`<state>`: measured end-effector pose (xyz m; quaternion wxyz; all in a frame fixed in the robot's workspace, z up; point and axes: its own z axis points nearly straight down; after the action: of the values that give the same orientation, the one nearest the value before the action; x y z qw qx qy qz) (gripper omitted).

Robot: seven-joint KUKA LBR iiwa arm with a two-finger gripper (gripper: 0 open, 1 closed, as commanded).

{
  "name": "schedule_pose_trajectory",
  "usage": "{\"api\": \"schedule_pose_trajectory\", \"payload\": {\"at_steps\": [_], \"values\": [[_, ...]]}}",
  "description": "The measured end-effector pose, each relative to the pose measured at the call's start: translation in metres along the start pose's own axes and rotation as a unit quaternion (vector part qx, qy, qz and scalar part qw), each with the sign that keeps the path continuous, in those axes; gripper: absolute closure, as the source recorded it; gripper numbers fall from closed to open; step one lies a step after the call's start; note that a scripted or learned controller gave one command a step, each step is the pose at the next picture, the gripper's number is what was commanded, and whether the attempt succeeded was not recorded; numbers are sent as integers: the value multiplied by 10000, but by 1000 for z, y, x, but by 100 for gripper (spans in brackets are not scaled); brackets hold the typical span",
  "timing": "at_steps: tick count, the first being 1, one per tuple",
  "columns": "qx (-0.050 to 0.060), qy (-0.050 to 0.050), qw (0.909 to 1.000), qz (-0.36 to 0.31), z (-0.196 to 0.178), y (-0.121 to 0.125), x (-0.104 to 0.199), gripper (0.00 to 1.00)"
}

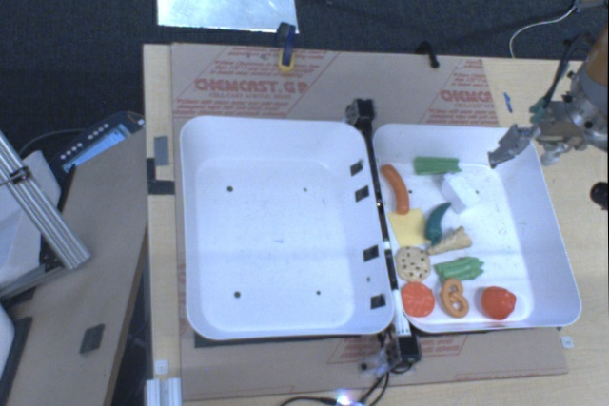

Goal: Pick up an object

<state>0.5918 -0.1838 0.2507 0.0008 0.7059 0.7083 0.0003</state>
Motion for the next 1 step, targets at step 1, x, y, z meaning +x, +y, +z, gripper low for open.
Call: {"api": "schedule_pose_trajectory", "payload": {"at_steps": [1], "values": [[25,24,10000,-42,71,13,83,0]]}}
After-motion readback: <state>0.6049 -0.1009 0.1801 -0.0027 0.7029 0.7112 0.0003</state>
